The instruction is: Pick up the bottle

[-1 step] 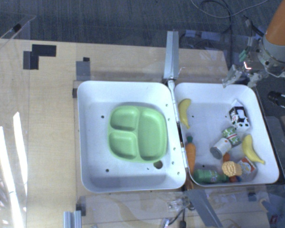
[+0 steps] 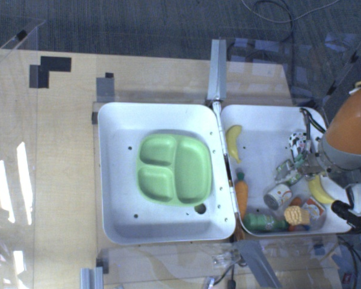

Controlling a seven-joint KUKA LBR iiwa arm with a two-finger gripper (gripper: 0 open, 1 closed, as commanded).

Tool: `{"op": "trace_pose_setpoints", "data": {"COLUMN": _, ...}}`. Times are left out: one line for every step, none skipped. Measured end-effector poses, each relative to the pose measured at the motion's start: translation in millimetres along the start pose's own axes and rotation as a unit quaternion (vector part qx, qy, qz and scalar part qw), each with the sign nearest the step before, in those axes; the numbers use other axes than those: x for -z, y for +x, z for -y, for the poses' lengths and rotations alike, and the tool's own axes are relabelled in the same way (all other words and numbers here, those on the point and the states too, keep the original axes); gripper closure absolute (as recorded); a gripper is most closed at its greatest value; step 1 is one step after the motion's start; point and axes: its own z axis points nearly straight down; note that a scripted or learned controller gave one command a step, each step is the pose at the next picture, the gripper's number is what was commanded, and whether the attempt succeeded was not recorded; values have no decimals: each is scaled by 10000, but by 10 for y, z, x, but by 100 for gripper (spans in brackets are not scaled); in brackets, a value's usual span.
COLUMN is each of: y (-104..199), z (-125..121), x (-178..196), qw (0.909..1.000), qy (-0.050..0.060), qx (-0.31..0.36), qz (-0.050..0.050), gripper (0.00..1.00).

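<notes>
We find two white bins side by side on the bench: the left bin [image 2: 111, 173] holds a green divided plate [image 2: 174, 168], and the right bin [image 2: 262, 122] holds the loose items. The bottle [image 2: 265, 222], green and lying on its side, rests along the near wall of the right bin, just beside a piece of corn [image 2: 295, 214] and at the lower tip of a carrot [image 2: 241, 196]. A banana [image 2: 233, 142] lies near the dividing wall, and a small can [image 2: 277, 195] sits tilted close to the bin's centre. A second banana [image 2: 319, 189] lies toward the right wall. The arm [image 2: 351, 128] reaches in from the right, its gripper [image 2: 296, 166] low over the right bin, above the can and apart from the bottle. We cannot tell from this view how wide the claw stands, and we see nothing held in it.
</notes>
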Motion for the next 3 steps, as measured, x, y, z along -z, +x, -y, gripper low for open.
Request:
{"op": "trace_pose_setpoints", "data": {"y": -266, "z": -91, "x": 755, "qw": 9984, "qy": -23, "qx": 566, "qz": 15, "gripper": 0}}
{"op": "trace_pose_setpoints", "data": {"y": 122, "z": 380, "x": -64, "qw": 9858, "qy": -44, "qx": 1676, "qz": 25, "gripper": 0}}
{"op": "trace_pose_setpoints", "data": {"y": 818, "z": 314, "x": -45, "qw": 9779, "qy": -64, "qx": 2088, "qz": 58, "gripper": 0}}
